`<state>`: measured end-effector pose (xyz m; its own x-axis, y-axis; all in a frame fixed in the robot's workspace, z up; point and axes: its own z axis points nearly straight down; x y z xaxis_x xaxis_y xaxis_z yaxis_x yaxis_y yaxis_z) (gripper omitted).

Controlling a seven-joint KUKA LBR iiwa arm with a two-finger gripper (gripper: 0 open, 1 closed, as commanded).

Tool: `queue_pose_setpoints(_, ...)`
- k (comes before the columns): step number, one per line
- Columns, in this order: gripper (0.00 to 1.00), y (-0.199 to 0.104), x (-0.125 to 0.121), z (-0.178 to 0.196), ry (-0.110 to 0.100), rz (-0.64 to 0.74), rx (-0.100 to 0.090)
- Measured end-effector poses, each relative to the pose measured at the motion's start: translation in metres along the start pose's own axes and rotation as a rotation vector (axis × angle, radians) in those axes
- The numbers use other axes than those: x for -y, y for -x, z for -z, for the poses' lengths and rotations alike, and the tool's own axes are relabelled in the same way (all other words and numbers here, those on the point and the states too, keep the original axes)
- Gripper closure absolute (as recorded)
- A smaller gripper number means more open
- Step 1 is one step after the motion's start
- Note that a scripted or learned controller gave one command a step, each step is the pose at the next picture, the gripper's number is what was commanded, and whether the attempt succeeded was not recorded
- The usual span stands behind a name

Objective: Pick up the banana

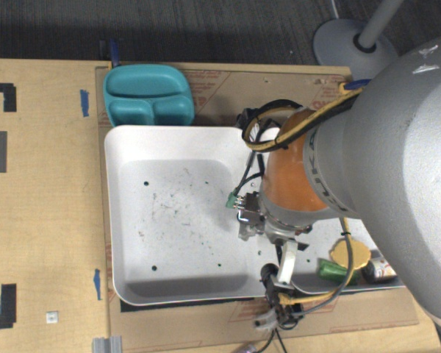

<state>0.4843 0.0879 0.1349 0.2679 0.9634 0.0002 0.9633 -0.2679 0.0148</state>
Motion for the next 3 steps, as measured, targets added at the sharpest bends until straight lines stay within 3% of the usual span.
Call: queue_pose_setpoints(3, 1.0, 0.0015, 0.0019, -0.0006, -0.009, 0.157, 0.004)
